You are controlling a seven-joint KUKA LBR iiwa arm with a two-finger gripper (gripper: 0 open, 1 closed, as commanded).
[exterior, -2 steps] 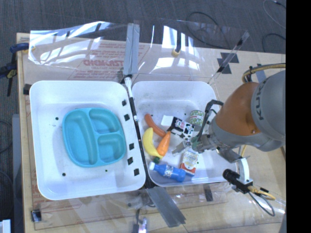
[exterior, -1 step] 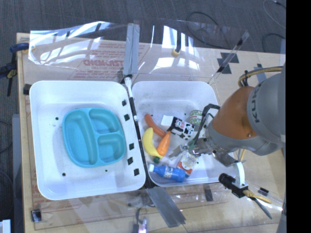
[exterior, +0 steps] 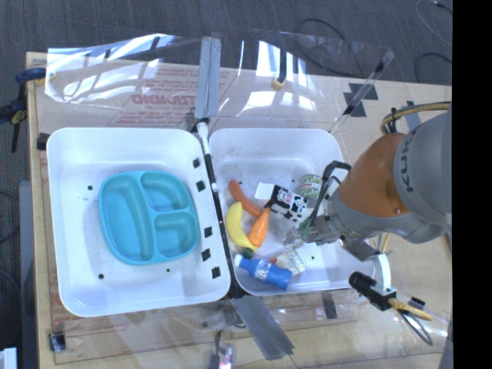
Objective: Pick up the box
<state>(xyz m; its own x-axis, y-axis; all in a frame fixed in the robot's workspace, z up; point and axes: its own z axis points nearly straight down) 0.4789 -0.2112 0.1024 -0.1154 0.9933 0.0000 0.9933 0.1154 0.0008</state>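
jaws point(exterior: 302, 235) low beside box point(exterior: 285, 201), opening unclear

Two shallow white bins, the left bin point(exterior: 69, 283) and the right bin point(exterior: 261, 141), are sitting side by side on a light wooden bench point(exterior: 115, 91), with clear plastic sheeting point(exterior: 115, 60) lying behind.

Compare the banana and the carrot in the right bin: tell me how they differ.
The banana is yellow; the carrot is orange. The banana is thicker and gently curved, while the carrot is slimmer and tapers to a point. The banana lies nearer the divider between the bins; the carrot lies on its right. Both lie side by side in the right bin.
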